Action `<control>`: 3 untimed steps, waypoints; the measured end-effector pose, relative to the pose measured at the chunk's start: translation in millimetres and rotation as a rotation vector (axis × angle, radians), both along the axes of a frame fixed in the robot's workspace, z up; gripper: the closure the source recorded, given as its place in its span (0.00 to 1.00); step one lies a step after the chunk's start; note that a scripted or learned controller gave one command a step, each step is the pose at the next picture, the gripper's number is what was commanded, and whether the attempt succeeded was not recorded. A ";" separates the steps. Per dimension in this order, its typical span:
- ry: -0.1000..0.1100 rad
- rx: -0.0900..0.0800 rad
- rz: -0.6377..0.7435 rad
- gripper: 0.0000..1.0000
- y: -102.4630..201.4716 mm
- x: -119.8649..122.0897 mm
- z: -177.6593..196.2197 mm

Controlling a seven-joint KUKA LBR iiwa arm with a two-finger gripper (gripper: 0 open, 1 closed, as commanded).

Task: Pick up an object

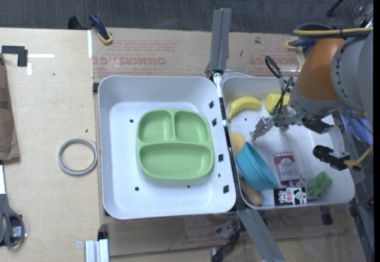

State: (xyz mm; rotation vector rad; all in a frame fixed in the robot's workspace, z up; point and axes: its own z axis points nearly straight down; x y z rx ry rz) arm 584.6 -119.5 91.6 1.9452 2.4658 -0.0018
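The gripper (261, 130) hangs over the right bin (341, 195), near that bin's centre, with the arm (323, 76) entering from 3 o'clock. Whether the fingers are apart or together cannot be told at this resolution; nothing is visible between them.

Candidate objects lie around the gripper. The banana (243, 104) sits at 11 o'clock from it, near the bin's far-left corner. The blue bowl (255, 167) lies tilted at 6 o'clock. The red-labelled packet (286, 167) lies at 5 o'clock, with the green item (319, 185) farther out. The left bin (113, 154) holds a green divided plate (175, 145).

Recommended procedure: select the banana as the nearest compact target. Align the fingers across its narrow width, descend vertically, and close before lifting. Avoid the bowl rim and the bin wall.
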 end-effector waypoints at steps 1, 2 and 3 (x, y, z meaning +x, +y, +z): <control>0.001 -0.002 -0.043 0.00 -29.6 -95.6 -0.4; -0.001 0.001 -0.018 0.00 16.4 -106.5 0.2; -0.002 0.000 -0.022 1.00 15.0 -106.0 9.0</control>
